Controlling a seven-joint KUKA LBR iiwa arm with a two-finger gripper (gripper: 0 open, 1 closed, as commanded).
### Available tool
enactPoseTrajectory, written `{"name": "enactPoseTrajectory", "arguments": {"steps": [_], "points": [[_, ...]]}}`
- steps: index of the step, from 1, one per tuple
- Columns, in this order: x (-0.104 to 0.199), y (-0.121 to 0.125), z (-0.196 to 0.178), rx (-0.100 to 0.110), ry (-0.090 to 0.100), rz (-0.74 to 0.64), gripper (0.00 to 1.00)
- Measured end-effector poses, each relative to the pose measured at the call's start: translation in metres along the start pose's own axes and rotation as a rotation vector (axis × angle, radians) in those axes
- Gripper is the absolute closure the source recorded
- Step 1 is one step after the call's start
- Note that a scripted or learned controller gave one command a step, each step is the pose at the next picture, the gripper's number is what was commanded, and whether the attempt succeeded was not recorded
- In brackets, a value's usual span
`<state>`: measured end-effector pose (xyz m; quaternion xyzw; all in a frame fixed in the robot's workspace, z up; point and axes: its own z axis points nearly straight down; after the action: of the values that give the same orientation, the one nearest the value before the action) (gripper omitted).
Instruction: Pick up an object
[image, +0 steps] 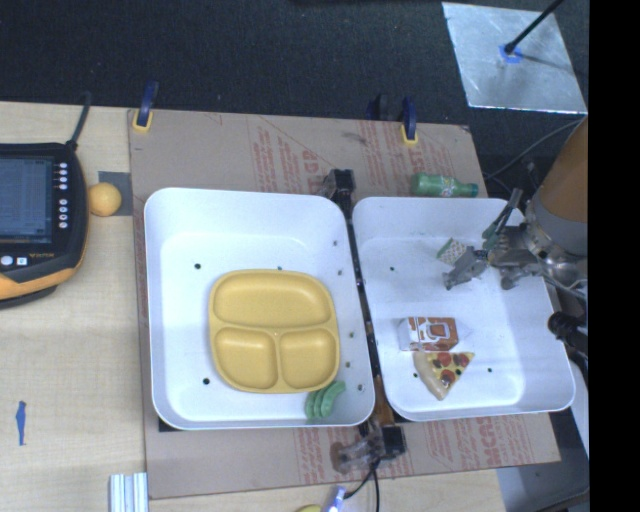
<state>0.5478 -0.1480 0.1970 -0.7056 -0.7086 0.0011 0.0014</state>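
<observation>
Gripper of mine hovers with fingers apart, holding nothing; small flat orange-and-white carton lies just below-left in the right white bin

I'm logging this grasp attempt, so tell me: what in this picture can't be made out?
- Gripper, camera view: small and dark over the right bin; whether anything sits between its fingers is unclear.
- Arm: cut off by the right edge.
- Small carton: its print is too small to read.
- Green toy: too small to identify, beside the yellow tray.
- Green bottle: label too small.
</observation>
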Motion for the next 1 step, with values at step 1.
{"name": "enactPoseTrajectory", "arguments": {"steps": [1], "points": [[0.0025,-0.0028,0.0731,0.001,-0.001,-0.001,0.0]]}}
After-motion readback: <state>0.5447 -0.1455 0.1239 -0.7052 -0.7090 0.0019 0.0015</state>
